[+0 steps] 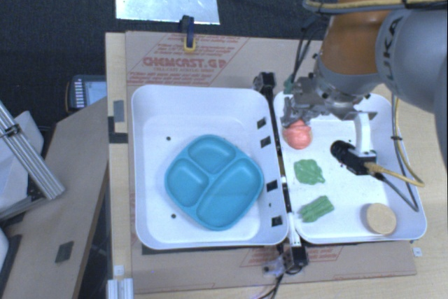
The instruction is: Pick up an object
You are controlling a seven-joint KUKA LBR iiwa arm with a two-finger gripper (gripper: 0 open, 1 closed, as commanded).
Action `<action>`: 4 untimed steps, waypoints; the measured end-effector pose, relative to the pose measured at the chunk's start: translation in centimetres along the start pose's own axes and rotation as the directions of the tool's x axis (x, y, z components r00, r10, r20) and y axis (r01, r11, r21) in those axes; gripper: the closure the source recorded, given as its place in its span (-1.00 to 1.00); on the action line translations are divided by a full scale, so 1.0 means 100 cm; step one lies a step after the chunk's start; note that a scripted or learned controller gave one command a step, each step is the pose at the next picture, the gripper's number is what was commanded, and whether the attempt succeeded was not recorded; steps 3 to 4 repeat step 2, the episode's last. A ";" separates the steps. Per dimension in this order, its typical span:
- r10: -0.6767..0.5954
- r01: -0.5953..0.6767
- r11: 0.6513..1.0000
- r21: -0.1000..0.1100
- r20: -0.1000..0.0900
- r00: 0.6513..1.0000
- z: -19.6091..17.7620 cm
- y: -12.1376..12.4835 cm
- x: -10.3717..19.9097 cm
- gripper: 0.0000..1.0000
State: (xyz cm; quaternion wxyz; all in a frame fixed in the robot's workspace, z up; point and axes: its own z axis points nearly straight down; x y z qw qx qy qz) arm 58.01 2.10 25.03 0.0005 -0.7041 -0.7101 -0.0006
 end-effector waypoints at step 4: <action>0.000 0.000 1.000 0.001 -0.001 1.000 0.014 -0.039 0.090 1.00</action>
